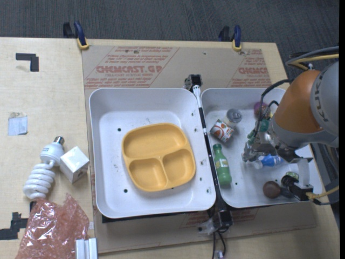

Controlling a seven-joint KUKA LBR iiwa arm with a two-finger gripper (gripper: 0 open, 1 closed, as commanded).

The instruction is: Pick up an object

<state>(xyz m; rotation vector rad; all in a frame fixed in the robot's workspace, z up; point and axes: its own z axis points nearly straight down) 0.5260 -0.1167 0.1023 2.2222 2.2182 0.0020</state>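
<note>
Half the blue object [268, 160] hides beneath the end effector [252, 154].

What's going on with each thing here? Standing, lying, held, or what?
yellow divided tray: lying flat in the left bin.
green bottle: on its side in the right bin.
small can: tipped over.
light bulb: lying on the bench outside the bins.
gripper: down in the right bin, grip unclear.
</note>
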